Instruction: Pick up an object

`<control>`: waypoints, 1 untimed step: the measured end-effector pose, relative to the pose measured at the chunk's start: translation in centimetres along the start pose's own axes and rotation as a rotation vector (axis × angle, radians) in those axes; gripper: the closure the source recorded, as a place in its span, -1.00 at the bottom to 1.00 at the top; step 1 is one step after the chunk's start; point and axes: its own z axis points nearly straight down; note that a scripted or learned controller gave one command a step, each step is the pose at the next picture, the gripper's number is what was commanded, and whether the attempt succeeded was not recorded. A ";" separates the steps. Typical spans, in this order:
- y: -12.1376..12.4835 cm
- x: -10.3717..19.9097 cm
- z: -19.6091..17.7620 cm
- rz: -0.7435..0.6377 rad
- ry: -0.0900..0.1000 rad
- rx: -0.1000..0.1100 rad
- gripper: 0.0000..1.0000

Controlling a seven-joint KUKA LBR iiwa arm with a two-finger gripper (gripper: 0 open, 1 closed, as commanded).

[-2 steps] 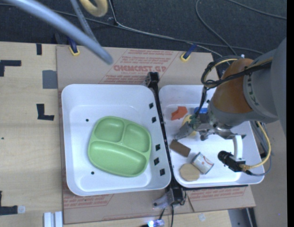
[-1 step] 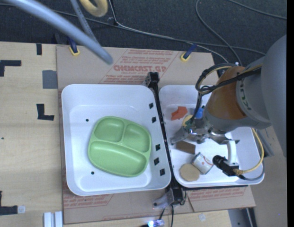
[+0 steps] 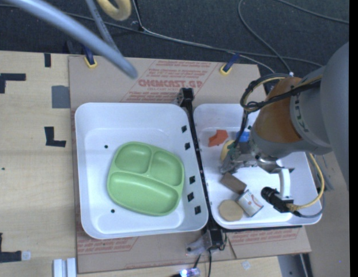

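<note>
My gripper (image 3: 232,164) reaches down into the right bin (image 3: 208,115), low over its middle. Just below it lies a brown block (image 3: 232,183). A tan round disc (image 3: 230,210) and a small white can with a red label (image 3: 249,202) rest near the bin's front wall. An orange-red piece (image 3: 218,137) lies toward the back left of that bin. A yellow-green object (image 3: 226,149) peeks out beside the gripper, partly hidden by it.
The left bin (image 3: 89,123) holds a green divided plate (image 3: 146,178). A black divider (image 3: 193,154) runs between the bins. The arm's grey body and orange band cover the right bin's back right part.
</note>
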 end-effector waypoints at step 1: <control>-0.1 -0.9 -5.7 0.002 0.001 -0.001 1.00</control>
